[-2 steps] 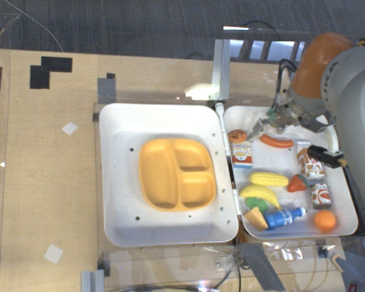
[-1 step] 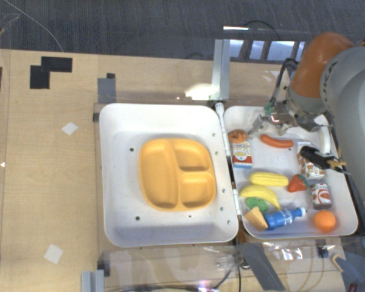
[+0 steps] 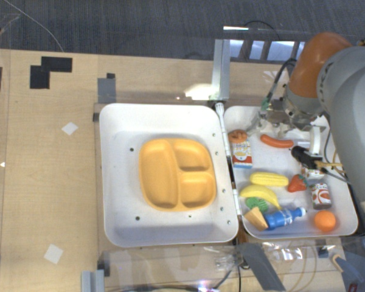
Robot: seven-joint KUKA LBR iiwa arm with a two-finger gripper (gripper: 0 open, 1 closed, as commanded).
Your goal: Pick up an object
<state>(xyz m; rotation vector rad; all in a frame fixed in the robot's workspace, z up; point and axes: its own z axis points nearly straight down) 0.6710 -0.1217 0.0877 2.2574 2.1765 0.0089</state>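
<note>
Overhead, the gripper is seen at the far side of the right bin, under the grey arm with its orange band. Whether anything is pinched cannot be told; the fingertips are hidden beneath the wrist hardware.

Directly below the gripper, nearly touching it, a red sausage lies flat on the bin floor. It is judged the likeliest target. To one side of it, toward the divider, a small carton stands upright. Nearer the camera, well apart from the gripper, a corn cob, a banana, a blue bottle, an orange, a strawberry and a small can are noted, crowded but mostly separate. The left bin holds a yellow divided tray.

Step in hand, as judged: approach or descent over the sausage, with no lift made yet. The next move calls for the gripper to be centred across the sausage's narrow width, lowered to the floor, closed, then raised straight. A slip along the rounded toy is a risk if the grasp is off-centre.
</note>
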